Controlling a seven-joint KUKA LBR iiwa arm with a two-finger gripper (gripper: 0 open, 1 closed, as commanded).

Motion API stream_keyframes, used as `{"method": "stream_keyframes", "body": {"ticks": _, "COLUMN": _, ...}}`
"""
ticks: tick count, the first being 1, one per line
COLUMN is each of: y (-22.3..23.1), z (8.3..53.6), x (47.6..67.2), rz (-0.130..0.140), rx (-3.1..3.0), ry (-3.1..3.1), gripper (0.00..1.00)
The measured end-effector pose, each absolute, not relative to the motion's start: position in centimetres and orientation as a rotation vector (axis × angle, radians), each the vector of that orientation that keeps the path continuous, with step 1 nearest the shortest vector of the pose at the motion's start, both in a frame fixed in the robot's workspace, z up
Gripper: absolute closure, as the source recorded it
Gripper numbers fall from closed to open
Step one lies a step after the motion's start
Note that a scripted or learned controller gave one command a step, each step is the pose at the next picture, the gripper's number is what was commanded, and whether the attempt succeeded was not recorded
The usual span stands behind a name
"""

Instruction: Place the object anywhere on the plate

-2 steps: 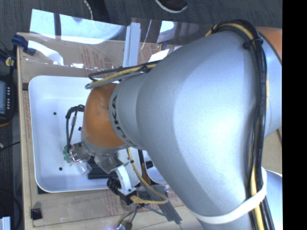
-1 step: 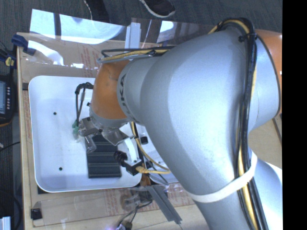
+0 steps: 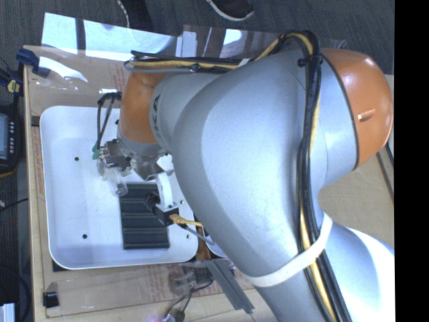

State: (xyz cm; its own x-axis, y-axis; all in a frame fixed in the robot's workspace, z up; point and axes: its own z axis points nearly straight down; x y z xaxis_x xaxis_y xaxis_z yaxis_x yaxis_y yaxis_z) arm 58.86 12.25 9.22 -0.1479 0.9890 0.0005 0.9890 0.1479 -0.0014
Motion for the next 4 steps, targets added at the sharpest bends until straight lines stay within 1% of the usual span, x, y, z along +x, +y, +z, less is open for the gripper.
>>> {"method": "stream_keyframes", "body": {"ticks": 1, "y": 9.9, "z": 26.5, "x": 53.8, "rz": 0.001, "rx": -2.151, "ry": -2.288, "gripper": 1.00}}
{"method": "stream_keyframes", "body": {"ticks": 2, "y": 17.1, "z": 19.6, "x": 53.9, "rz": 0.011, "rx": -2.279, "ry": -2.154, "gripper": 1.00}}
{"method": "stream_keyframes", "body": {"ticks": 3, "y": 15.6, "z": 15.9, "x": 60.7, "rz": 0.008, "rx": -2.340, "ry": -2.091, "gripper": 1.00}}
{"method": "stream_keyframes", "body": {"ticks": 4, "y": 16.1, "z": 23.8, "x": 63.9, "rz": -0.002, "rx": -2.026, "ry": -2.400, "gripper": 1.00}}
